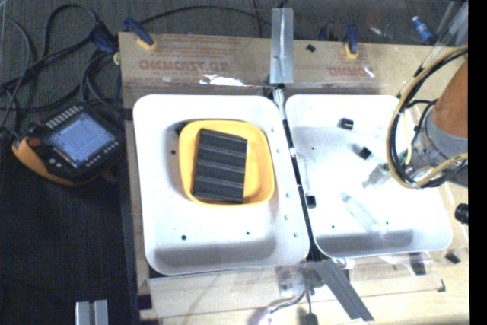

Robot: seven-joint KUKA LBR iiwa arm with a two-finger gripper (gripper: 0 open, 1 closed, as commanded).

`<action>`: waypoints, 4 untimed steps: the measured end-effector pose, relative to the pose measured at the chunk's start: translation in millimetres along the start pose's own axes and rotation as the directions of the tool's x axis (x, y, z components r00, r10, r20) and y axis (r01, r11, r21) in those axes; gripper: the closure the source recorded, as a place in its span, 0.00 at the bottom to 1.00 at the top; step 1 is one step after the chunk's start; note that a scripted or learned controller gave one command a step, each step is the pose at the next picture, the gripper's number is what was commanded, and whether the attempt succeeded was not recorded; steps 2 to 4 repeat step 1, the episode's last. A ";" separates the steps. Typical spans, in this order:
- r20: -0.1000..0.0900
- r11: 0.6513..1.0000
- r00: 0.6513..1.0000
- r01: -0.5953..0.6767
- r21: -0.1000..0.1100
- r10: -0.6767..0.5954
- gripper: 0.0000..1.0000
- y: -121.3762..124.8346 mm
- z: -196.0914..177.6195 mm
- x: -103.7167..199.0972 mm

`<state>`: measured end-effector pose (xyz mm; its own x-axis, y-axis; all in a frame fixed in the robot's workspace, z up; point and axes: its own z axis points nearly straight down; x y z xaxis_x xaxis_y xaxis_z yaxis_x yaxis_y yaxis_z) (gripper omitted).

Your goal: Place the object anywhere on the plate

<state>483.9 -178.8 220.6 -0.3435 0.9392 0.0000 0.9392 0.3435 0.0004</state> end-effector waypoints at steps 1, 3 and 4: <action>0.000 1.000 1.000 0.000 0.000 0.000 0.00 0.0 0.0 0.1; 0.000 1.000 1.000 0.000 0.000 0.000 0.00 0.0 0.0 0.1; 0.000 1.000 1.000 0.000 0.000 0.000 0.00 0.0 0.0 0.1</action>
